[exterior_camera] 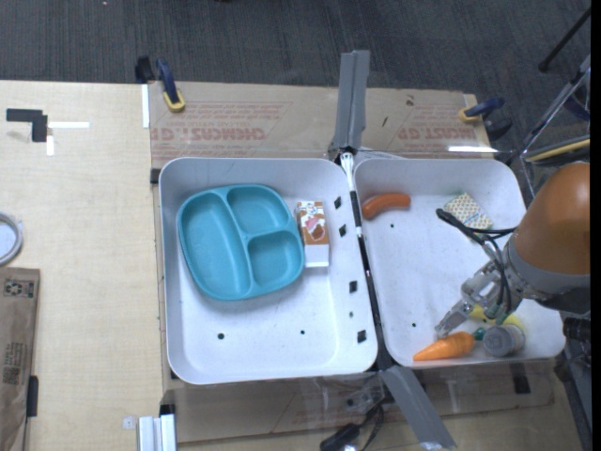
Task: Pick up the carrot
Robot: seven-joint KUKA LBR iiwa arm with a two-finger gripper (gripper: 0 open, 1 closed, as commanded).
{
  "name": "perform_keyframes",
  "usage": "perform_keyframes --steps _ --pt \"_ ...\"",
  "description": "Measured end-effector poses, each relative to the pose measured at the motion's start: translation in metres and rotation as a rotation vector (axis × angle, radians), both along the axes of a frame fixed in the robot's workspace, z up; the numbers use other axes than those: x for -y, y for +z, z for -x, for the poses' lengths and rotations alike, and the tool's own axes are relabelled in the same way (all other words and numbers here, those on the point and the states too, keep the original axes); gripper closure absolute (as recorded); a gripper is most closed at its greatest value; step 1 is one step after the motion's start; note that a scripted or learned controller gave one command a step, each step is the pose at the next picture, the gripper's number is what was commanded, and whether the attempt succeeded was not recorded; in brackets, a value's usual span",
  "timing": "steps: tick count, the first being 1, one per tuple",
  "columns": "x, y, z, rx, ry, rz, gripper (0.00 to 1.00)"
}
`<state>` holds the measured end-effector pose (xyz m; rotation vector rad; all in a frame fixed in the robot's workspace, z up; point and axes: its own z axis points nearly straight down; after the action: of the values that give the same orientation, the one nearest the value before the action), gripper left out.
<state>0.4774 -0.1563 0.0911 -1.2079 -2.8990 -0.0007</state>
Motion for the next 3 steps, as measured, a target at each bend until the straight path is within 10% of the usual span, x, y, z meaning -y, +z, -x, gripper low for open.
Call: perform_keyframes --steps 1,2,3 --pt "0.0 0.009 -0.001 0.003 -0.005 0.0 1.0" --pt "0.0 0.009 -0.001 0.002 -0.004 0.0 0.0" --pt "-0.042 0.005 -0.007 0.02 0.296 0.012 0.0"
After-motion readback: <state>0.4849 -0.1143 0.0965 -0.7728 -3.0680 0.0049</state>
